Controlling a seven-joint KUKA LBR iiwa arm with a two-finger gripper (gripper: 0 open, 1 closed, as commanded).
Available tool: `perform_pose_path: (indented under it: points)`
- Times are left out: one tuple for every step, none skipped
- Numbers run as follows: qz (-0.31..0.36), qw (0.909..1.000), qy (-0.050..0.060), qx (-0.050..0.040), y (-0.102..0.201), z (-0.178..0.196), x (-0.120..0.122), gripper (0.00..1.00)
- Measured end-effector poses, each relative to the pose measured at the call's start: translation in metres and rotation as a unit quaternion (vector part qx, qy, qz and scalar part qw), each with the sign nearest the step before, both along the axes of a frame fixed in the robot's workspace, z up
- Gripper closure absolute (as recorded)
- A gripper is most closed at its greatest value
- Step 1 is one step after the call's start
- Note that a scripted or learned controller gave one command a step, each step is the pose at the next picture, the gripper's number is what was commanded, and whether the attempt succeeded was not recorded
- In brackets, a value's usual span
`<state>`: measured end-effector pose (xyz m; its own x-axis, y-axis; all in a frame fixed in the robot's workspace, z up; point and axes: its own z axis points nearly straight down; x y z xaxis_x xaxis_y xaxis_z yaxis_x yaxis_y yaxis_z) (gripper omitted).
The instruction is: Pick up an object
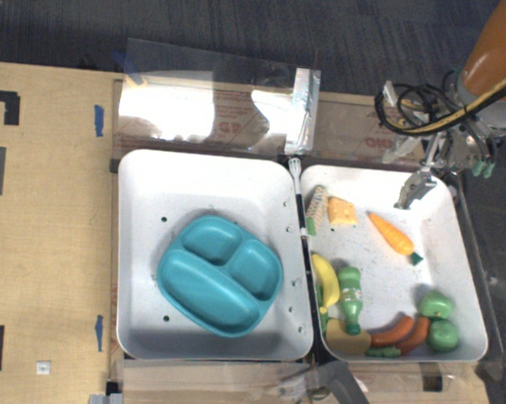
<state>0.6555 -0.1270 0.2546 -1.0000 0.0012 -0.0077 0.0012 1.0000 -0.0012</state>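
The right bin [465, 255] holds toy food: an orange carrot [391, 233], a yellow-orange wedge [341, 212], a yellow banana [324, 279], a green bottle-like piece [350, 294], a red-orange sausage [399, 331], a green pepper [437, 305] and another green piece [443, 337]. My gripper [414, 189] hangs over the bin's far right corner, above and to the right of the carrot. Nothing shows between its fingers.
The left bin [141, 189] carries a teal divided plate [220, 273]. A striped brush-like item [314, 210] lies by the wall between the bins. Black and yellow cables [415, 105] loop off the wrist. A clear plastic sheet [216, 108] stands behind the left bin.
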Motion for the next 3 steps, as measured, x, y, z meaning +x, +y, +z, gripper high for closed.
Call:
perform_pose_path:
  points:
    - [0.009,0.9999,0.004,0.0007,-0.020,-0.080,-0.042,0.00]
    - [0.024,0.9997,-0.002,-0.0008,-0.063,-0.166,-0.035,0.00]
    - [-0.042,0.9991,-0.002,0.0012,0.003,-0.165,-0.058,0.00]
